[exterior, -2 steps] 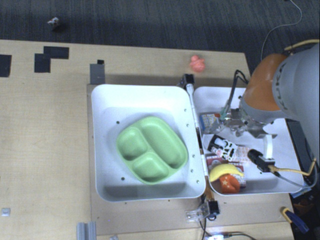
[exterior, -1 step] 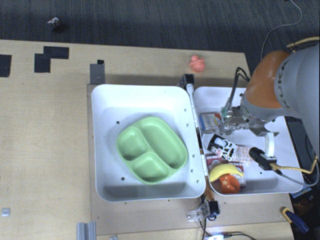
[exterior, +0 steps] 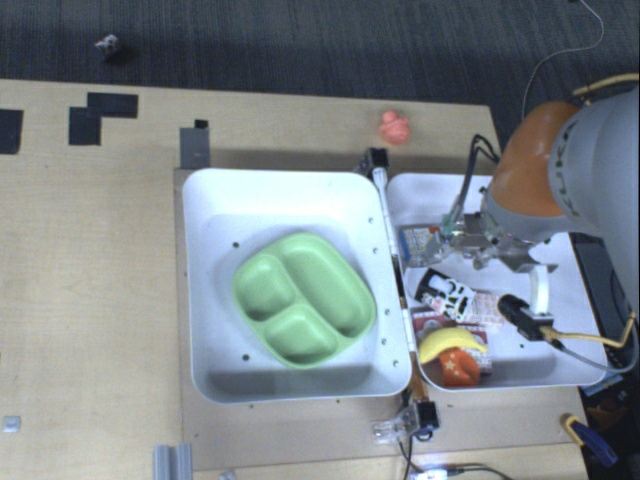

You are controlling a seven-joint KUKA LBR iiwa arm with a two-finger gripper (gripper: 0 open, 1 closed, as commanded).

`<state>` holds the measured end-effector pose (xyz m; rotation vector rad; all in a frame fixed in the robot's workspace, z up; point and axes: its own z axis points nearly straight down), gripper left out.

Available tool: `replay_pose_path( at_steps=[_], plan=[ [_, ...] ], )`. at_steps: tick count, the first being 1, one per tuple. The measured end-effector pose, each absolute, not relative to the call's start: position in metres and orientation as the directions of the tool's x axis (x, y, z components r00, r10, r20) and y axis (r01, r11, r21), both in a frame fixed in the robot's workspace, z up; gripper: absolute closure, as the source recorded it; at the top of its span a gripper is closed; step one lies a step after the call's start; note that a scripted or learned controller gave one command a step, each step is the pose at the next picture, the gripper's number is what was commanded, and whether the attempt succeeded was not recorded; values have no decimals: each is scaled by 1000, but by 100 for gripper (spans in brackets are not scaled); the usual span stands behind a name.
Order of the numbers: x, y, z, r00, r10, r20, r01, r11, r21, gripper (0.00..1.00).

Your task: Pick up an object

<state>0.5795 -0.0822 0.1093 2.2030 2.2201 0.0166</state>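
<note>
My gripper (exterior: 478,252) hangs over the middle of the right bin (exterior: 565,368), under the grey arm with its orange band. Just left of and below it lies a black-and-white patterned pack (exterior: 443,293) on a flat red-and-white packet (exterior: 480,311). A blue-and-red printed packet (exterior: 416,240) lies at the gripper's left, toward the bin's far side. A yellow banana (exterior: 448,342) and a red round fruit (exterior: 460,367) rest at the bin's near left corner. Nothing is visibly held.
The left bin (exterior: 210,368) holds a green divided plate (exterior: 303,297). A small pink thing (exterior: 395,126) lies on the bench beyond the bins. Black patches (exterior: 100,116) mark the bench at far left.
</note>
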Motion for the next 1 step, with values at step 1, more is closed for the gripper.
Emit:
replay_pose_path(
  at_steps=[1],
  plan=[
    [514,-103,87,-2,1000,-2,1000,2,10,0]
  ],
)
